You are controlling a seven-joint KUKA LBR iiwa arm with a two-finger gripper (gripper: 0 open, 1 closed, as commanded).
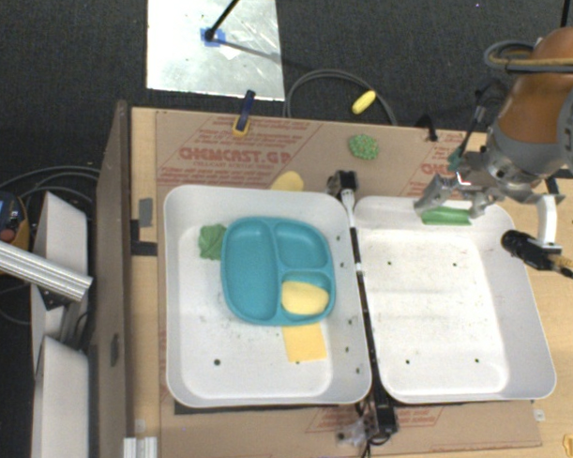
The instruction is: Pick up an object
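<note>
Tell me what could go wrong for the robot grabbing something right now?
The gripper is up at the far edge of the right bin, by a flat green piece. That piece lies low against the rim, so the fingers might slide over it or bump the bin wall. Also, most things sit in the left bin, like the blue plate, far from the gripper.

At the bench's twelve o'clock edge lie a green ball, a yellow peg and a foil sheet. Cables coil at nine o'clock.
</note>
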